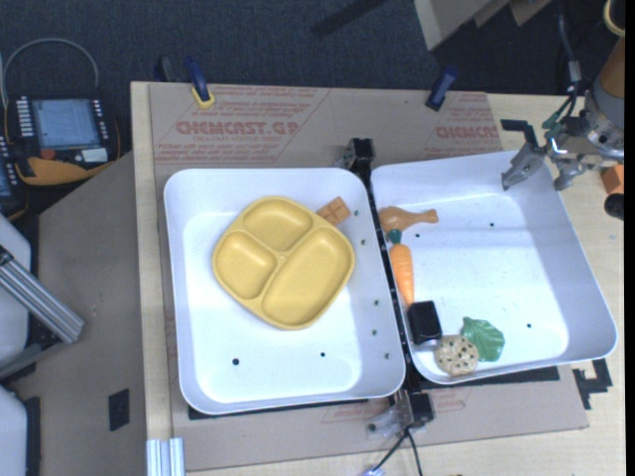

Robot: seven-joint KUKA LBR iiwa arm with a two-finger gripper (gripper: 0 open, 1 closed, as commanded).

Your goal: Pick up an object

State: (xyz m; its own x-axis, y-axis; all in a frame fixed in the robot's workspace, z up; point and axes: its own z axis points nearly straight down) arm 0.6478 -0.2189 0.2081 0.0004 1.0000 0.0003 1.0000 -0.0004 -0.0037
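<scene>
We see the hand [543, 167] at the upper right, poised over the far rim of the right bin [536, 266], with its two fingers spread apart and nothing between them. The arm [607, 117] comes in from the right edge of the view, so the hand sits close to that bin's far right corner.

The things to pick up are all crowded against the right bin's left wall. A tan drumstick-shaped toy [407, 218] lies nearest the far end, with a small green piece just beside it. Below it a carrot [402, 273] runs lengthwise along the wall. Nearer us a black block [425, 321] sits beside the wall, and a round cookie [456, 355] lies just beside a green leafy toy [485, 337] at the near rim. The hand is well apart from every one of them. The middle and right side of this bin's floor are bare white, so we find broad open room there.

In the left bin [198, 345] a yellow divided plate [284, 262] takes up the centre, and a small brown block [334, 209] touches its far right edge. White floor shows along this bin's near and left sides.

Both bins rest on a brown board on the table [149, 216], and their inner rims meet along the middle.
</scene>
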